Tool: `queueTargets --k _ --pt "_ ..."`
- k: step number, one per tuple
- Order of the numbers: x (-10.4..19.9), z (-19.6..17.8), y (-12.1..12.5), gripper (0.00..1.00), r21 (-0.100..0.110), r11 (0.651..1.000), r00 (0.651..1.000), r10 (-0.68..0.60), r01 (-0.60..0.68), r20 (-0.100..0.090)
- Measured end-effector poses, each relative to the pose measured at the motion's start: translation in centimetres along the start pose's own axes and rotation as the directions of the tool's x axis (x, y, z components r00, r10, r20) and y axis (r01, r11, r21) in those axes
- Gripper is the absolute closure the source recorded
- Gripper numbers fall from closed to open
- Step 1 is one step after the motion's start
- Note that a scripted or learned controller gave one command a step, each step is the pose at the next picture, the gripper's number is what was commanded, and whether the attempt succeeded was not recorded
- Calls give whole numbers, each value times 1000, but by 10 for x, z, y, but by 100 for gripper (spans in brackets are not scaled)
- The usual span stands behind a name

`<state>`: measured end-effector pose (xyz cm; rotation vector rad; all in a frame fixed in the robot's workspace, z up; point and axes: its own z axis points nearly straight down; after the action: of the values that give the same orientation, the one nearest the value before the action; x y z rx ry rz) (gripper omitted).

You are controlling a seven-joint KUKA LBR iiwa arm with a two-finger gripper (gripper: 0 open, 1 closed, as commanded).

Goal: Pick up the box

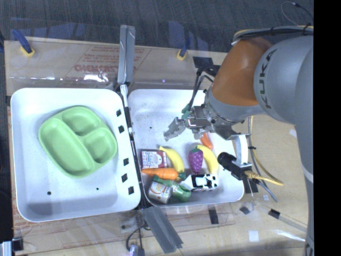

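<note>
The box [153, 158] is small, red and white, and lies flat in the right bin [149, 105] near that bin's left wall. A yellow banana [173, 159] touches its right side and an orange carrot [160, 172] lies along its near edge. My gripper [173, 128] hangs over the bin's bare middle, up and to the right of the box and apart from it. Nothing shows in the gripper. The grey arm with its orange band [242, 79] covers the bin's right side.
Crowded near the box are purple grapes [196, 160], a second banana [209, 160], a black-and-white cow toy [204, 181], a can [159, 191] and a small carrot [206, 141]. The left bin [32, 196] holds a green divided plate [79, 139].
</note>
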<state>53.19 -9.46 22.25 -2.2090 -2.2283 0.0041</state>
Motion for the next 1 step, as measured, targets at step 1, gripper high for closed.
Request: queueTargets --k 1 --pt "2 127 17 0 -10 990 990 -138 138 3"
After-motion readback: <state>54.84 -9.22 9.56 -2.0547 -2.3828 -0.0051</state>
